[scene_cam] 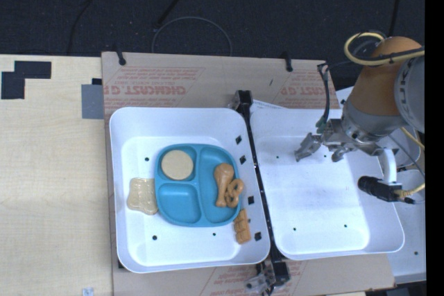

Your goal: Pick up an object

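1. While nothing is yet lifted, lying in the left bin (pixel 139 129): a blue divided tray (pixel 182 208) carrying a round tan disc (pixel 176 164) in its upper-left compartment and a drumstick-shaped piece (pixel 223 181) with a pretzel-like piece (pixel 234 190) against it in the right compartment.
2. Resting just outside the tray: a pale toast-like slab (pixel 142 195) touching its left edge, and a small brown chunk (pixel 241 227) near its lower-right corner, on the bin floor.
3. Any of these serving as the object to pick up; none singled out by the arm's position.
4. Hovering over the upper part of the right bin (pixel 333 236), well apart from every item: the hand (pixel 323 149), fingers spread open, with nothing between them.
5. Judging the task as barely begun: no approach toward an object, no contact, no grasp.
6. Remaining, by this reading: crossing the divider into the left bin, descending over one item, closing on it, and raising it off the bin.
7. Sitting under both bins: the worktop (pixel 48 170), with cardboard beneath the bins.
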Robot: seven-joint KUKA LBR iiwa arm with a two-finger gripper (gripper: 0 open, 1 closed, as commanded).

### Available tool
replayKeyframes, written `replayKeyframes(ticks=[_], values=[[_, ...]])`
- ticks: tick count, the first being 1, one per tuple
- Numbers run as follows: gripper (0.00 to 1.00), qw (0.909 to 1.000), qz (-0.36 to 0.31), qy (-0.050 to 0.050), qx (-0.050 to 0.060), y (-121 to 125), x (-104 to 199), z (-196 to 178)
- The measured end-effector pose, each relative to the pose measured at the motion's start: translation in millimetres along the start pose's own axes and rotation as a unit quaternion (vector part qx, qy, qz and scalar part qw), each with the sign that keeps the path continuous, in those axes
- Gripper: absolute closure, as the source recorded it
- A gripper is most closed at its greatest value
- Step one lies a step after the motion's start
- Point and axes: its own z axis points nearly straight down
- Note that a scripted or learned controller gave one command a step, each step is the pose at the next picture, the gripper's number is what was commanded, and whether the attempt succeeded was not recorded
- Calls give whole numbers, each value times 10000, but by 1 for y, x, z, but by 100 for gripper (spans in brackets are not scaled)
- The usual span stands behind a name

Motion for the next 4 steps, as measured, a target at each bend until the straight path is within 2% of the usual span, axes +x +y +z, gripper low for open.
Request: replayKeyframes(ticks=[1,2,4], values=[[0,10000,-1,4,-3,-1,1,54],[100,10000,16,0,-19,0,0,41],[100,10000,-9,-7,-51,-1,8,-81]])
